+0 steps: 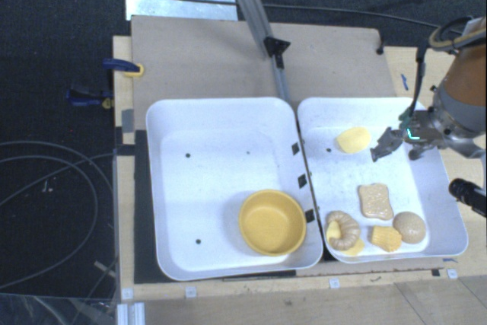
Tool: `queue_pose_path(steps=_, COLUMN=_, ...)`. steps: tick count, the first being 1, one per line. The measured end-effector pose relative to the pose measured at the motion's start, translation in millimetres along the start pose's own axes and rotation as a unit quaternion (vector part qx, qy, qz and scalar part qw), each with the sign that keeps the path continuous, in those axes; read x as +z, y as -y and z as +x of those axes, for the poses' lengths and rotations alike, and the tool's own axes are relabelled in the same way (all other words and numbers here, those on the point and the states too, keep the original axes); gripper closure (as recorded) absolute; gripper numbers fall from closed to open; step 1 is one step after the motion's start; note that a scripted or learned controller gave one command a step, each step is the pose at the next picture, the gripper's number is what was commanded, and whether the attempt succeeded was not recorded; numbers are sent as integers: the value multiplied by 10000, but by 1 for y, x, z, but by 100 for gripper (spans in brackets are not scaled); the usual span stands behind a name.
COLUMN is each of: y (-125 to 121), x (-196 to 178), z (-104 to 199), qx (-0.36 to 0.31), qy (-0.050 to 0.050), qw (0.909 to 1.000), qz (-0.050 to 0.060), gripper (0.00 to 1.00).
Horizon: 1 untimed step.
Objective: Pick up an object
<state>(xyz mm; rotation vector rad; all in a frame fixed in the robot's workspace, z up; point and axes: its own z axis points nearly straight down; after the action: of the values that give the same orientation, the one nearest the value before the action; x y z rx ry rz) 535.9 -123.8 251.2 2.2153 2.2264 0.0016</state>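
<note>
Yellow lump [354, 139] lies near the right bin's [441, 194] far edge, just beside the open, unladen tool [397, 142].

Tan bench [213, 61] bearing two white bins [171, 125], side by side.

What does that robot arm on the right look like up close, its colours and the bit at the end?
The arm is grey metal with an orange band above the wrist. It ends in a dark gripper with a small teal-green light glowing on its body. A black cylindrical part juts out below it.
</note>
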Motion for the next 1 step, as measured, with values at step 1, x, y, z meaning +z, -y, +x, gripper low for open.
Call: queue_pose_path(steps=1, y=0, x=0, z=0, qx=0, qy=1, qw=10000, qz=-3, gripper=0)
